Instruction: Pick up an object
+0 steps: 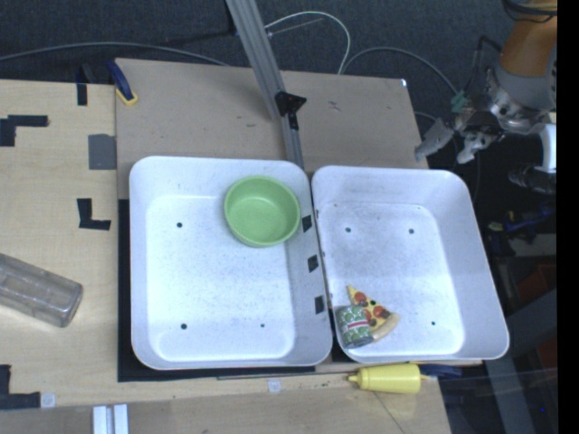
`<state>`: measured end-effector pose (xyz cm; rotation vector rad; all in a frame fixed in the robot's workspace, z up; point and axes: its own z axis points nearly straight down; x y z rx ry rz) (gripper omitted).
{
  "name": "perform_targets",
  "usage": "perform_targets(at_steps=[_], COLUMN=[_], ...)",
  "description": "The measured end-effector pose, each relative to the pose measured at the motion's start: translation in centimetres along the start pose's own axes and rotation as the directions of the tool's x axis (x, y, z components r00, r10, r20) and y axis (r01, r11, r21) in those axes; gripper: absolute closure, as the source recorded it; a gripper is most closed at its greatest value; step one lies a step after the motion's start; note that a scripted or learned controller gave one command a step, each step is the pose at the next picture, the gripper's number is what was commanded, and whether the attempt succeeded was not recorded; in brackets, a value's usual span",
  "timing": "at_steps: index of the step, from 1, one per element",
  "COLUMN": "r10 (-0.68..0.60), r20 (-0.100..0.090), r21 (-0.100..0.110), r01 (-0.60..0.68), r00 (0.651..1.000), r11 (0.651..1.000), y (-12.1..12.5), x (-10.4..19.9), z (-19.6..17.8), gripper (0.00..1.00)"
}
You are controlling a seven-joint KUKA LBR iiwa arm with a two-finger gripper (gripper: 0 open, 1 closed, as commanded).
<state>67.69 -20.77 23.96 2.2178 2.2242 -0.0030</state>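
A green bowl (262, 211) sits upright in the left bin (163, 269), near its back right corner. In the right bin (452, 269) a toy pizza slice (374, 312) lies at the front left corner, touching a small green printed packet (355, 326). My gripper (451, 145) hangs at the upper right, beyond the right bin's back right corner and well away from all of these. Its two grey fingers (433, 142) are spread open with nothing between them.
A yellow squeeze bottle (391, 379) lies on the bench just in front of the right bin. A clear plastic cylinder (36, 289) rests at the far left. A grey metal pole (261, 52) slants down to the seam between the bins.
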Motion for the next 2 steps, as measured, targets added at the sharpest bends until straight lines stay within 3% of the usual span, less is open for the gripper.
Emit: perform_targets(at_steps=[1,2], r10=[0.000,0.000], r20=[0.000,-0.001], r21=[0.001,0.004], r01=[0.000,0.000], r00=[1.000,1.000], r11=[1.000,1.000], y=[0.0,0.3], x=[0.0,0.5], z=[0.0,4.5], gripper=[0.00,0.00])
